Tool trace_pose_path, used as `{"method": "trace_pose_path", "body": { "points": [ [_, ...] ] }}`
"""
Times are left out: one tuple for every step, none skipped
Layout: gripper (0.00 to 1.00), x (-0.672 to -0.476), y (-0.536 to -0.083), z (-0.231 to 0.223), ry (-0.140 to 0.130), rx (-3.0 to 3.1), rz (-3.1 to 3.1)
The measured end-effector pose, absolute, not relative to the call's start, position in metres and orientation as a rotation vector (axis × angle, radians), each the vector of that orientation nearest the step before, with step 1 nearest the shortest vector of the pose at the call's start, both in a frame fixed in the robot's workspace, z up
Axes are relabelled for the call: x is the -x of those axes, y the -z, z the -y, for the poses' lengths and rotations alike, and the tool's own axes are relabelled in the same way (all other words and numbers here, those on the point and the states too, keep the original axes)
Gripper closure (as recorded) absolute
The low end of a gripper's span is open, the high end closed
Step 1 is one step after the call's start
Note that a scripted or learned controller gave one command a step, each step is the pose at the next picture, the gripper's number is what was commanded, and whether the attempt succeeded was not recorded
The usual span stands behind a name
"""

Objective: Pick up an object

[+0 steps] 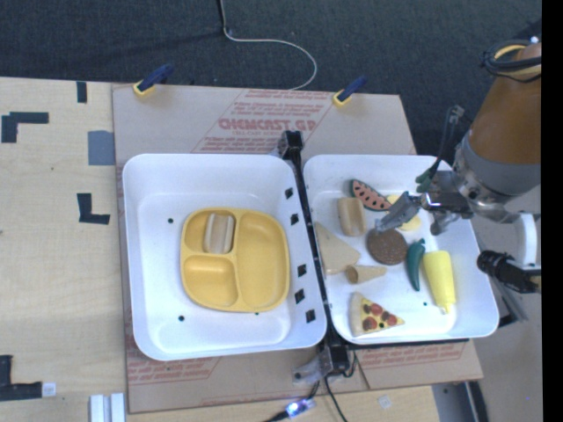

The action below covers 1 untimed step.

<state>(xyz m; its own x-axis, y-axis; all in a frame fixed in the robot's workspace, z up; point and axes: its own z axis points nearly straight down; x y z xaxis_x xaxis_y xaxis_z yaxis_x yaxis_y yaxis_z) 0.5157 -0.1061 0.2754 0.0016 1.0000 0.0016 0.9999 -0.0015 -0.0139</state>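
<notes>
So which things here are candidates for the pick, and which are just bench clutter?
Job in hand:
gripper, over the right bin
watermelon slice
bread
brown cookie
green pepper
corn
pizza slice
cone

Lying about:
left bin
yellow plate
cardboard
cable

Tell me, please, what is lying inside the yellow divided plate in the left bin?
One pale, bread-like piece lies in the upper-left compartment of the yellow divided plate. The plate's other compartments show bare yellow. What lies beneath that piece, and the bin floor under the plate, is covered.
</notes>
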Motion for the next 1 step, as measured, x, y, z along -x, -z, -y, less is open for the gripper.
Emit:
{"method": "trace_pose_path", "body": {
  "points": [
    [0.0, -0.5177, -0.2815, 0.106, -0.001, 2.219, 2.223]
  ]
}}
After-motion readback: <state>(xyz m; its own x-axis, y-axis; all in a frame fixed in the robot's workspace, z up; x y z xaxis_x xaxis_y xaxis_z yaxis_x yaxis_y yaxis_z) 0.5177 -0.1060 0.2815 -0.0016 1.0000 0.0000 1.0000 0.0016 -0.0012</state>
